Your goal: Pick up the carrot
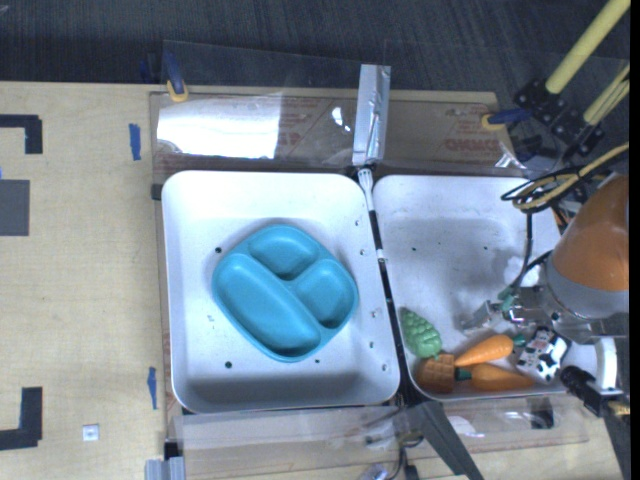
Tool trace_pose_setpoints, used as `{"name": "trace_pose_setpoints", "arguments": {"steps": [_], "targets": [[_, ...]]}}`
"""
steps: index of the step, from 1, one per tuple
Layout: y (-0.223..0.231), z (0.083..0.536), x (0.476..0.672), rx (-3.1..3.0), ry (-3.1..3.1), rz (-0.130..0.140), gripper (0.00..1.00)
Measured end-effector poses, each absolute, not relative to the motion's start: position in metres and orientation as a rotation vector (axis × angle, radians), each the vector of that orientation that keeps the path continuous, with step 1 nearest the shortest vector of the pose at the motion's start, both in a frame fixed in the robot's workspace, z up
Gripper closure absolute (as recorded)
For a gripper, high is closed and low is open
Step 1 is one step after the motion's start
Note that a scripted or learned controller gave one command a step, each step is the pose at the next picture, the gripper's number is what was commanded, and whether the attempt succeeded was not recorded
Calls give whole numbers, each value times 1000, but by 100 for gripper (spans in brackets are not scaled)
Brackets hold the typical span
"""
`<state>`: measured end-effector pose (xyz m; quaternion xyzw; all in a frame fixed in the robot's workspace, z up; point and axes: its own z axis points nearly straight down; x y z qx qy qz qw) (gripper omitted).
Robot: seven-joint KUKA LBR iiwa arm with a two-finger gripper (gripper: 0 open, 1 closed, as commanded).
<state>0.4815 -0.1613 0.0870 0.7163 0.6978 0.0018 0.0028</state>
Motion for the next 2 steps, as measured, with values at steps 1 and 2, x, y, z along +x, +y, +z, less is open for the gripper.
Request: {"name": "trace_pose_setpoints", "arguments": {"steps": [1, 2], "targets": [[-143, 87, 481, 2244, 2191, 4, 0], [-137, 87, 481, 2149, 2283, 4, 0]]}}
